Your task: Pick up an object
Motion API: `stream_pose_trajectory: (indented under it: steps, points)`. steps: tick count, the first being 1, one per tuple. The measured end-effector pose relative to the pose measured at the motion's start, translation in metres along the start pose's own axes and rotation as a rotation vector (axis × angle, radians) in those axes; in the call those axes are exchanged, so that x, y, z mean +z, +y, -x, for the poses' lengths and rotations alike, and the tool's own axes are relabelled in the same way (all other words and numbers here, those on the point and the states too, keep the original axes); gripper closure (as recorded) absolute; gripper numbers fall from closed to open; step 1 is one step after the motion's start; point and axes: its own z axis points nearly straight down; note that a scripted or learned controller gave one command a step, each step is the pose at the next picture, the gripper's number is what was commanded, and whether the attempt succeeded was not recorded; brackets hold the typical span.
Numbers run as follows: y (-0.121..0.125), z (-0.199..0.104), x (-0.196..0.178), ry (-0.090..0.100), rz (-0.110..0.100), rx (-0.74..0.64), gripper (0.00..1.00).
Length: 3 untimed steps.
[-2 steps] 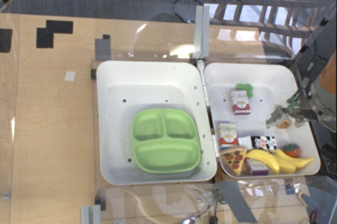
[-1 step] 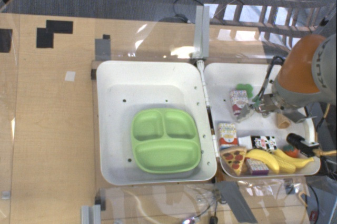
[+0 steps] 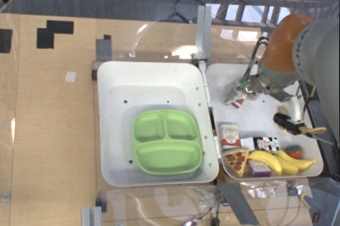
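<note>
The hand (image 3: 235, 96) hangs low in the right bin (image 3: 223, 77), seemingly gripping nothing; its spread is unclear.

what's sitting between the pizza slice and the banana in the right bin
In the camera view, a small purple box lies between the pizza slice and the banana, touching or nearly touching both at the front of the right bin.

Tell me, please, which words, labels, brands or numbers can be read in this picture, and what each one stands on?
None can be read.
Small carton in the right bin: red and white print, too blurred to read.
Black-and-white box: pattern, no legible letters.
Purple box: print too small to read.
Green plate: no marking seen.
</note>
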Motion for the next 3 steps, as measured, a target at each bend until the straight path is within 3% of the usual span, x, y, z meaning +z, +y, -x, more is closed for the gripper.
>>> stream_pose_trajectory:
  steps: [1,2,3]
  points:
    - [0.002,-0.001,-0.012,0.001,0.003,-0.003,1.0]
    - [0.058,-0.066,-0.13,0.001,-0.003,0.029,1.0]
    - [-0.004,-0.074,-0.096,0.004,-0.007,-0.356,1.0]
